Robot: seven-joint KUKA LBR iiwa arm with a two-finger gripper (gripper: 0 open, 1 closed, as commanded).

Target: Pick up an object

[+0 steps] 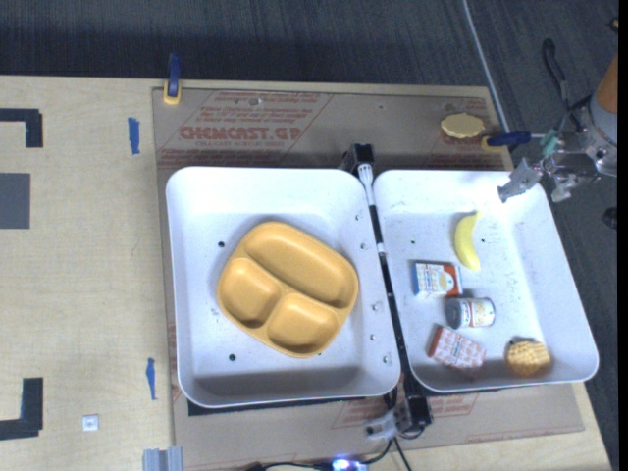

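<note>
Yellow banana (467, 240) sits untouched, the gripper (535, 175) hovers over the right bin's (569, 292) far corner, jaws' state unclear, so it needs lowering.

Cut-off arm, unreadable labels

The arm (610, 116) is cut by the right edge, leaving a sliver of grey and orange, and the tool (538, 173) at the right bin's (579, 307) far corner is too small to make out. Print on the small carton (433, 279), can (471, 312) and packet (455, 348) is too blurred to read.
</note>
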